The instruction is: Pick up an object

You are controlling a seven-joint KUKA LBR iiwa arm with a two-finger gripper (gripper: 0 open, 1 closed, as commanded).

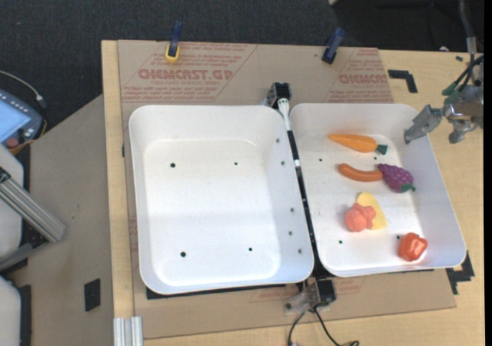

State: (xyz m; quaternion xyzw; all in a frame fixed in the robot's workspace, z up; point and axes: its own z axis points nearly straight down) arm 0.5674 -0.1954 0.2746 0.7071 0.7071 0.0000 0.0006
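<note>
The right bin [442,183] holds several toy foods: an orange carrot [354,141], an orange sausage [360,173], purple grapes [397,177], a pink-orange piece [357,218] resting against a yellow piece [373,207], and a red pepper [413,247]. My gripper [440,128] hovers over the bin's far right corner, to the right of the carrot. Its two grey fingers [419,126] are spread apart with nothing between them.
The left bin [146,183] lies beside the right one, with a black divider strip [296,175] between them. Both rest on a cardboard sheet [231,68] held by two clips at its far edge. Cables hang at the right.
</note>
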